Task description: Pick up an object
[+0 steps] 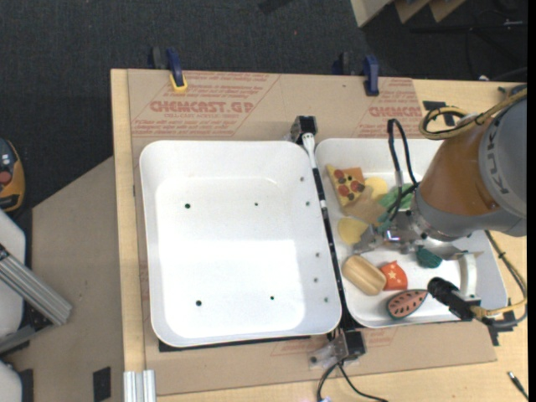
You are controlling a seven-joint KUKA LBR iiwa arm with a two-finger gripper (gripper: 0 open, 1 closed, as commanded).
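The right bin (494, 285) holds several toy foods. A pizza slice (347, 184) lies at its far left, with a yellow piece (378, 188) and a green piece (395, 199) beside it. A tan bread roll (363, 275), a red piece with a star (394, 275) and a watermelon slice (406, 302) lie along the near side. My gripper (377, 235) is low in the middle of this bin, just above the roll and next to a beige piece (353, 228). A teal piece (429, 259) peeks out under the wrist. The arm hides the bin's right part.
The left bin (167, 224) sits beside the right one, their rims meeting at a shared divider (322, 216). Both rest on a cardboard-covered bench (218, 103) held by blue clamps (176, 67) at the far edge. Cables (398, 153) arc over the right bin.
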